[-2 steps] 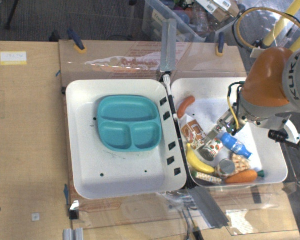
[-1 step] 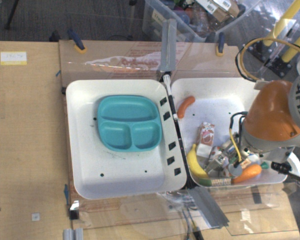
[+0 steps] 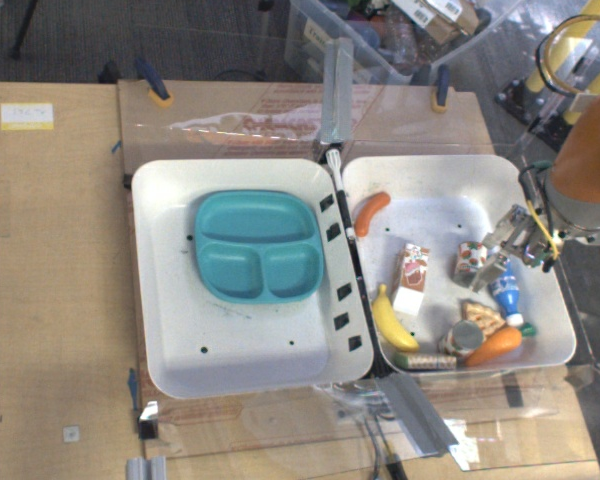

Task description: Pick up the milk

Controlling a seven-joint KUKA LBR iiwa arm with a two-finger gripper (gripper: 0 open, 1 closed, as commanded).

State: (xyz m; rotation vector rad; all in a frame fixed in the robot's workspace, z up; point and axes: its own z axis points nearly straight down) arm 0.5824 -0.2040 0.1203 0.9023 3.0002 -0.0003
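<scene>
The milk [image 3: 412, 279] is a small red and white carton lying in the middle of the right bin [image 3: 435, 180], its white end toward the banana. My gripper [image 3: 492, 256] hangs low over the right side of that bin, well to the right of the milk. It is right beside a small red and white object [image 3: 469, 260], and I cannot make out whether it touches it. The arm's orange band [image 3: 587, 163] rises at the right edge.
A teal divided plate [image 3: 258, 245] sits in the left bin [image 3: 170, 298]. The right bin also holds an orange sausage [image 3: 369, 213], a banana [image 3: 391, 319], a blue bottle [image 3: 507, 299], a carrot [image 3: 496, 346] and a can [image 3: 462, 337]. A box of clutter [image 3: 400, 13] stands behind.
</scene>
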